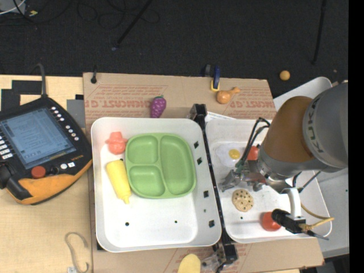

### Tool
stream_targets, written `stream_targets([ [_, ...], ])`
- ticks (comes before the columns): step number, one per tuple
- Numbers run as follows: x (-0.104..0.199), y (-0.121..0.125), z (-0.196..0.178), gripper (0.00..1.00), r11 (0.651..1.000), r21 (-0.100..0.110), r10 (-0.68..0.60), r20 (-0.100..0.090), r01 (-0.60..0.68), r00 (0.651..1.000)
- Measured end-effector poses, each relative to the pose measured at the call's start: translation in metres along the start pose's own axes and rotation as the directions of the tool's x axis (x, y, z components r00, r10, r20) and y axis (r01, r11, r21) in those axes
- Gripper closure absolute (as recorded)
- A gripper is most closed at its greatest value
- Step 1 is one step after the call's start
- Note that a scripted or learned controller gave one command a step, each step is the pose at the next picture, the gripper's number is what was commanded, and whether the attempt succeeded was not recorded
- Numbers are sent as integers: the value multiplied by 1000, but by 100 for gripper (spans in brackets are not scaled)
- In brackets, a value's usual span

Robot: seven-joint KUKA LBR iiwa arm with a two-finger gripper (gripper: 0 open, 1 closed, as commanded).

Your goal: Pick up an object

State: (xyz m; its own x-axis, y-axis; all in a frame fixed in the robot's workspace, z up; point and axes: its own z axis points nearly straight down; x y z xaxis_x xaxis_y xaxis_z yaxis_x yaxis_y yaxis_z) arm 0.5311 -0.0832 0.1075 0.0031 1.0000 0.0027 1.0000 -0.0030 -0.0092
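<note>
Your gripper point(232, 180) sits in the right bin point(224, 218), just above the round speckled cookie point(243, 199). Can't tell its state. Smooth red tomato point(269, 221) lies right of the cookie.

arm point(307, 132) reaching in from right | gripper point(242, 178) lowered

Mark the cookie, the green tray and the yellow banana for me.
cookie point(243, 199), camera view, centre of its top face.
green tray point(160, 166), camera view, the divider between compartments.
yellow banana point(118, 179), camera view, mid-body.
</note>
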Motion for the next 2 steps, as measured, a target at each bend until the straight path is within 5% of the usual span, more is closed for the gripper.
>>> stream_targets([
  [1,1,0,21,0,1000,-4,-2,2,2,1000],
  [2,-1,-1,10,100,1000,-5,7,1,-7,1000],
])
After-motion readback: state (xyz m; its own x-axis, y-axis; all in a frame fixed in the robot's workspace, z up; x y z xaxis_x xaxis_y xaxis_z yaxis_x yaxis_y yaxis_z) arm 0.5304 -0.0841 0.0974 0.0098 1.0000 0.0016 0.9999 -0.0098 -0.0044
